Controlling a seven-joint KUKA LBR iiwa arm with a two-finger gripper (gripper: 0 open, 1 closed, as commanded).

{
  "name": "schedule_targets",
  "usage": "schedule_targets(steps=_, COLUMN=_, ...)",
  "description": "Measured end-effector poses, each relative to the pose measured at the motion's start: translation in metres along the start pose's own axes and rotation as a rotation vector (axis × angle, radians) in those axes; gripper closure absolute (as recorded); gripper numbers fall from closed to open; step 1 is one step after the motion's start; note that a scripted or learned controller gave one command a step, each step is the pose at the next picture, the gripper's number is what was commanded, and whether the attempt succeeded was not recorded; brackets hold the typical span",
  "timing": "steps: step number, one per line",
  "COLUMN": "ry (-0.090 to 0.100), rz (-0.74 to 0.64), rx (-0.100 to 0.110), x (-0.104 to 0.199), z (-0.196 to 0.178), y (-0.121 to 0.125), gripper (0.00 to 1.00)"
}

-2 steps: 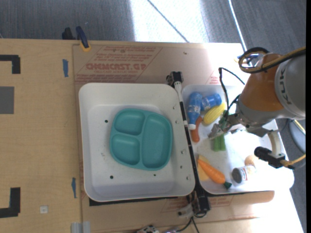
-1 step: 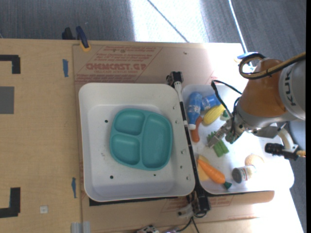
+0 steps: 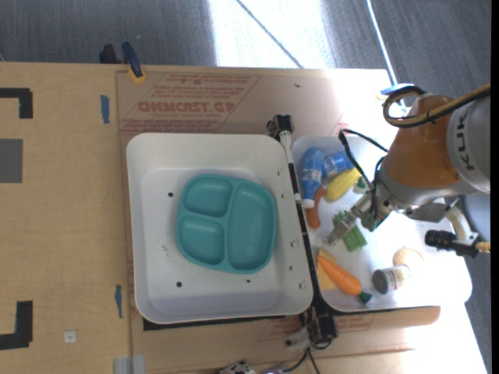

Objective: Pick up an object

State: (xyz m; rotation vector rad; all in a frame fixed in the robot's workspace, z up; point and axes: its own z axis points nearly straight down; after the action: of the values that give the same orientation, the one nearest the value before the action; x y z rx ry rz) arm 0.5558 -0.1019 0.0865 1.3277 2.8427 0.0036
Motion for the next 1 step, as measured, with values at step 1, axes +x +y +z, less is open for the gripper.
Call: schedule_targets(steps=1, ry=0.0, rz=0.0, rx=0.0, x=0.0, z=0.0, y=0.0, gripper=0.0)
